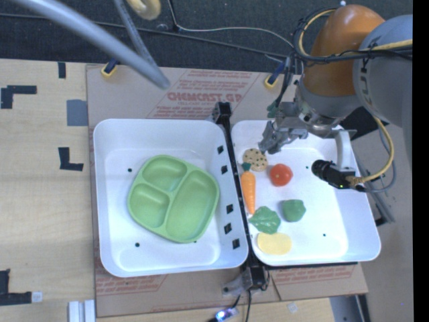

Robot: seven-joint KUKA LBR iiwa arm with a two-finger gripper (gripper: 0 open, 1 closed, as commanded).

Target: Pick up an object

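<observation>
The right bin (355,243) holds several toy foods: a tan cookie (254,157), an orange carrot (248,190), a red tomato (281,174), a green leafy piece (265,219), a dark green lump (293,210) and a yellow piece (274,244). My gripper (273,141) hangs over the bin's back left part, just above and right of the cookie. Nothing shows between its dark fingers, and their spacing is unclear from this angle.
The left bin (110,200) holds a light green divided plate (174,197). A black divider strip (230,180) runs between the bins. A black cylinder and cables (333,173) hang off the wrist over the right bin's far side.
</observation>
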